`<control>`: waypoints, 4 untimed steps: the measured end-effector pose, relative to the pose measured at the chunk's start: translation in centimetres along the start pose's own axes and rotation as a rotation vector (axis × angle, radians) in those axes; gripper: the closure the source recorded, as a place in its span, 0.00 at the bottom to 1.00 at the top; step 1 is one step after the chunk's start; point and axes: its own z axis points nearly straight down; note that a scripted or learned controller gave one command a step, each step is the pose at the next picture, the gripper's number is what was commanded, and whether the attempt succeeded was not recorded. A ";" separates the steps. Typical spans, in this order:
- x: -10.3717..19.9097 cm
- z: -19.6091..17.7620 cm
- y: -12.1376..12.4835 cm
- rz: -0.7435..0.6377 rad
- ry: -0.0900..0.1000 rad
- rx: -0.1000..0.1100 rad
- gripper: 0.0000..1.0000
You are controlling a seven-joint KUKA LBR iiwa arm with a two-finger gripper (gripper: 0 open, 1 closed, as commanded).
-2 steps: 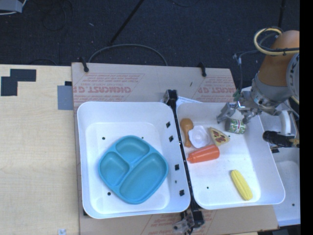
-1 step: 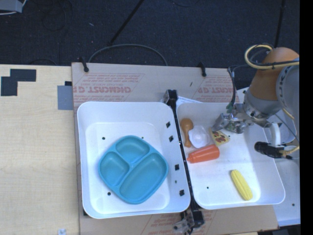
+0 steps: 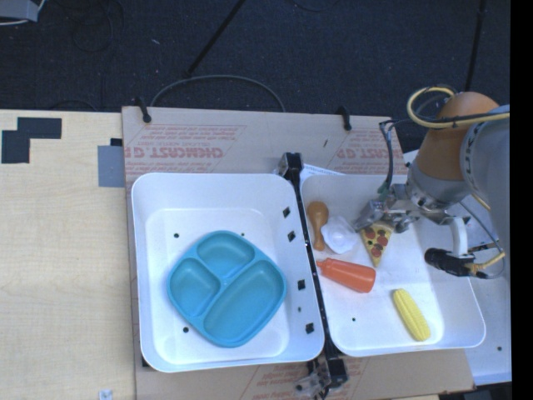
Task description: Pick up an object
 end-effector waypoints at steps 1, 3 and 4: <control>0.0 -1.1 0.0 -0.001 0.000 0.000 1.00; -0.3 -11.7 0.3 0.000 -0.002 -0.008 1.00; -0.6 -18.1 0.2 -0.001 -0.003 -0.008 1.00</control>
